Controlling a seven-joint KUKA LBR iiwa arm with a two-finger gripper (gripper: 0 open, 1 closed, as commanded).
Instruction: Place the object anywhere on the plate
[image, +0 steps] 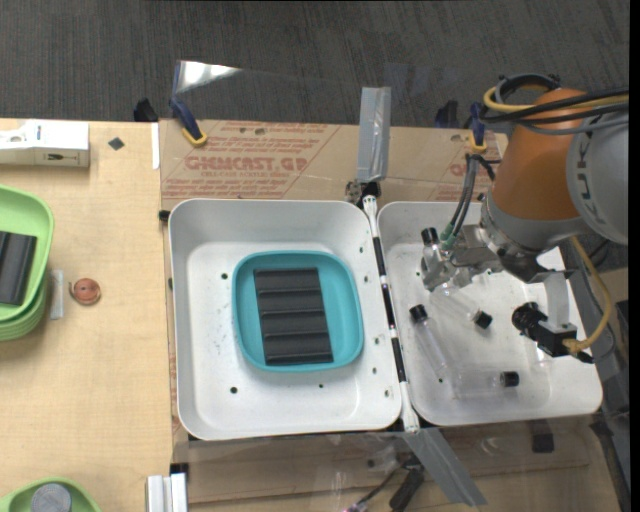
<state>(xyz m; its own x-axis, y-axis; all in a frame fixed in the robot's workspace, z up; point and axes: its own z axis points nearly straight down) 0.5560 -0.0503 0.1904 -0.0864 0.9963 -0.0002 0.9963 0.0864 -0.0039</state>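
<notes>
A teal plate (245, 300) sits in the middle of the left white bin (200, 380). A dark grey ridged block (293, 315) lies flat on the plate, well inside its rim. My gripper (448, 288) hangs over the upper left part of the right bin (560, 395), below the orange wrist band, and is far from the plate. I see nothing held at its tip.
Small black pieces (510, 379) and clear plastic parts lie on the right bin's floor. A black clamp (530, 322) and cables hang by the arm. On the bench at left are a green tray (25, 265), a white box (45, 145) and an orange disc (86, 291). Cardboard lies behind the bins.
</notes>
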